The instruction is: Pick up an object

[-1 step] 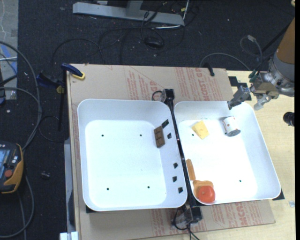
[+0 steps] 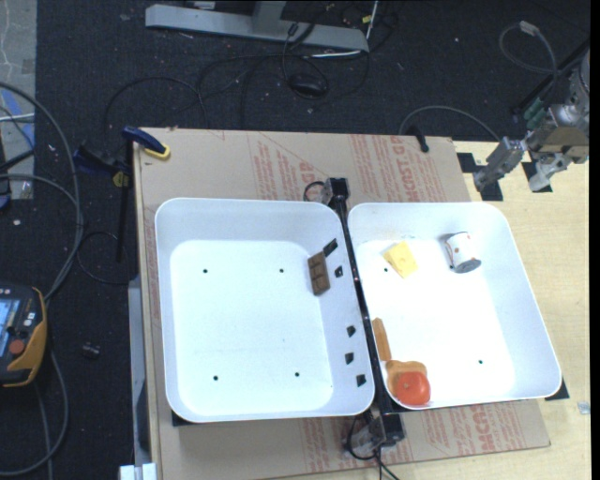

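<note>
The floor (image 2: 84, 84) is dark & speckled, w/ thin black cables (image 2: 211, 80) looping over it. A flat brown board (image 2: 281, 164) w/ faded red print covers the bench top, & a lighter wood strip (image 2: 572, 244) shows at the right. A blue & yellow clamp (image 2: 145, 142) grips the board's top left corner. A long grey bar (image 2: 253, 26) lies on the floor at the top. An orange & black box (image 2: 21, 333) w/ a small screen sits at the left edge. Light is even, no strong shadows.
</note>
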Action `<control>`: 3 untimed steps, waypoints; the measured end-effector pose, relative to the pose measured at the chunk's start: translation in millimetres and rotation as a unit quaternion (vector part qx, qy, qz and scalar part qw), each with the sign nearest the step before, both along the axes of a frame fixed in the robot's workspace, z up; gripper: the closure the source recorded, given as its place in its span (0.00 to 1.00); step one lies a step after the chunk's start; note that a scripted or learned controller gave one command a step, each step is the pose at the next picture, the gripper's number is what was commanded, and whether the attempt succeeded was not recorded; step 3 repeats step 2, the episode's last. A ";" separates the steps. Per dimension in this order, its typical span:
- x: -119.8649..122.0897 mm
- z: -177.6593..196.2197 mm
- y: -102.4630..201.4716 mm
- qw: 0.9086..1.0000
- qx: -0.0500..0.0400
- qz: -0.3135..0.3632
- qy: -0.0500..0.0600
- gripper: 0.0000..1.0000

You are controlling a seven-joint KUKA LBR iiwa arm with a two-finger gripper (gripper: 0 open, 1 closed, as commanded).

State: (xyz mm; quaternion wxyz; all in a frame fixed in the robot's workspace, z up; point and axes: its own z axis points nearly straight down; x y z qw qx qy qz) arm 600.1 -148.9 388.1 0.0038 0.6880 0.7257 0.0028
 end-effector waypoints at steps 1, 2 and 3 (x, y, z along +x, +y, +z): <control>29.4 -36.6 -34.3 1.000 0.001 -0.027 0.006 0.00; 17.9 -149.9 7.1 1.000 0.002 -0.006 0.009 0.00; 17.9 -149.9 7.1 1.000 0.002 -0.006 0.009 0.00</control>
